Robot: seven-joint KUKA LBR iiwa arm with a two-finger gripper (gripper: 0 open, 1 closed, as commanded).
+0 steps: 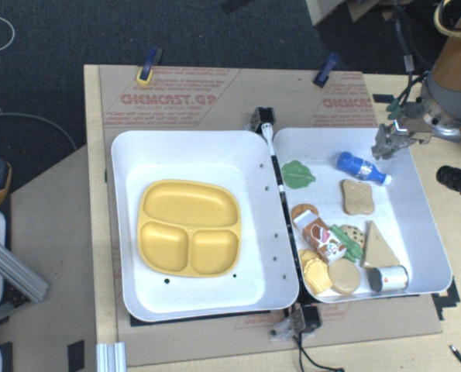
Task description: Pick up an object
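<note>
My gripper [387, 142]: upper right of frame, over the right bin's [431, 208] far edge; nothing between the fingers; gap cannot be told.
Blue bottle [362, 168]: nearest thing, just lower-left of my gripper, lying flat.
Other things: green leaf [297, 174], bread slice [359, 198], silver can [388, 278] at the bin's lower corner.
Left bin [129, 231]: yellow divided tray [189, 226].
</note>
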